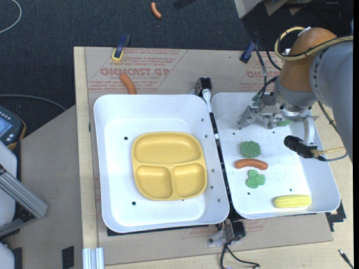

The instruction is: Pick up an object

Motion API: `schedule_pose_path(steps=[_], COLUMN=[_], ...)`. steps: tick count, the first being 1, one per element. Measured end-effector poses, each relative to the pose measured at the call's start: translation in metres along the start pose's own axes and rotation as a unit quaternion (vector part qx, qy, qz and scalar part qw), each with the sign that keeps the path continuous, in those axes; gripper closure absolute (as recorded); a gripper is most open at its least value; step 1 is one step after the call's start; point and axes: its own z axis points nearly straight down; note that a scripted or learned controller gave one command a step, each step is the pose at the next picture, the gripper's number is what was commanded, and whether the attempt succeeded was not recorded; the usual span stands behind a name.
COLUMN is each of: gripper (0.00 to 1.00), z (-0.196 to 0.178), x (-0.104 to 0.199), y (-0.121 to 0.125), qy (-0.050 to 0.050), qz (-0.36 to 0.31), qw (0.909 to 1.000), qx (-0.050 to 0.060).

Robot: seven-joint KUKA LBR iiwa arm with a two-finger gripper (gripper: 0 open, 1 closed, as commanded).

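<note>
Your arm reaches in from the right and hangs over the far part of the right bin. The gripper sits above bare bin floor near the far left corner; you cannot tell from this view how the hand is set, and nothing shows as held in it.

Any one of four things would do for the pick, and all lie in the right bin, nearer than the gripper. The green bumpy ball is closest to it. Just nearer lies the sausage, then the small green leafy piece, and the corn cob rests at the near right, close to the rim.

I would go for the green bumpy ball: it probably needs the shortest travel and stands clear enough of its neighbours. Bring the hand straight above its middle before you lower. Watch the sausage, which lies just beside it on the near side, so a descent that drifts nearward could nudge it.

The corn cob looks the poorest choice, since the rim may crowd the hand.

The yellow divided tray fills the middle of the left bin and plays no part here. Another sausage lies on the board beyond that bin.
</note>
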Motion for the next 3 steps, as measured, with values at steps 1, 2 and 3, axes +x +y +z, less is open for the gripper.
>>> schedule_pose_path(steps=[1,2,3], gripper=[1.00,1.00,1.00], z=[-0.012,-0.055,-0.120], x=[0.000,-0.002,-0.002], y=[0.001,0.002,0.003], qy=[0.000,-0.001,-0.001], qz=[0.000,0.001,0.000], qw=[1.0000,1.0000,1.0000], qx=[-0.002,-0.004,-0.006])
